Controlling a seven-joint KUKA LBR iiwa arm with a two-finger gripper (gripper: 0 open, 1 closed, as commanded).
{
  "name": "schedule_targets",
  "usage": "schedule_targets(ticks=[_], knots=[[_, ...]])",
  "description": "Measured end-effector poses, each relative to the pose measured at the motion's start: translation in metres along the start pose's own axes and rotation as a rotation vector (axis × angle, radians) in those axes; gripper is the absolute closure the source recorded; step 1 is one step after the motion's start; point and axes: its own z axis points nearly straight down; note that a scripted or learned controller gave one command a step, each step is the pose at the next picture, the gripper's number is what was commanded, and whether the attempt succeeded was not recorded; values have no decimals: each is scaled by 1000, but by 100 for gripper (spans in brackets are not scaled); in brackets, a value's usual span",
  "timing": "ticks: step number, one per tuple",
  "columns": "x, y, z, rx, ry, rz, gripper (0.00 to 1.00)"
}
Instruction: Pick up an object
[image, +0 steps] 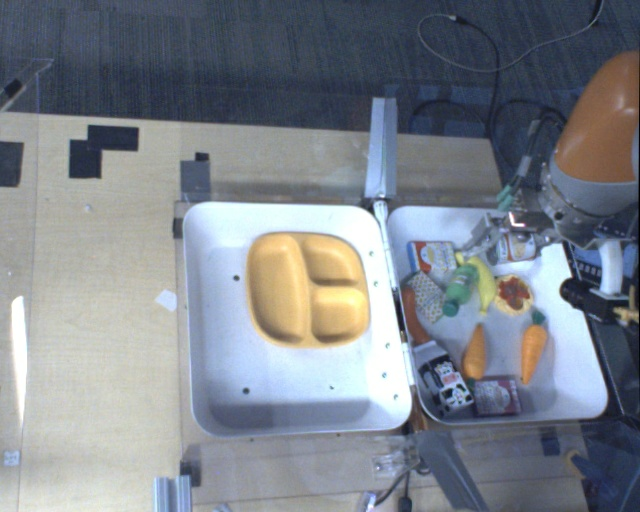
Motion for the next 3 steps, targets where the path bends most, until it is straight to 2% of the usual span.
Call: schedule_targets(ticks=[1, 2, 3], knots=[[-2, 15, 120, 1, 0, -47, 0], [-29, -5, 144, -29, 0, -64, 0], [-28, -3, 132, -35, 0, -64, 100]])
